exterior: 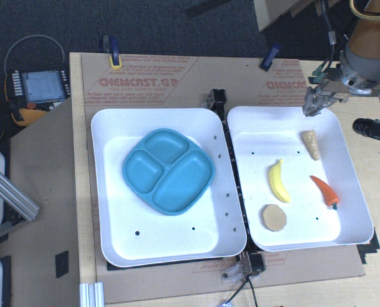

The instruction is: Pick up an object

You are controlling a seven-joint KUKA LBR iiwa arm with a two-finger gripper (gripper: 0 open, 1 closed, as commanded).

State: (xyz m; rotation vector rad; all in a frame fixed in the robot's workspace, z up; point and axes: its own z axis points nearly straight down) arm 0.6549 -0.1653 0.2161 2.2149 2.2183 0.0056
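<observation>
Plate one (foods four)

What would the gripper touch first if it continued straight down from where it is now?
Probably the far rim of the right bin: the gripper hangs near that edge. The beige piece lies nearer the camera, apart from it. Depth is unclear.

There were 2 white bins: left bin & right bin. Left one had 1 blue plate. Right one had 4 things: 1 banana, 1 red pepper, 1 round cookie, 1 tan bread bit.
</observation>
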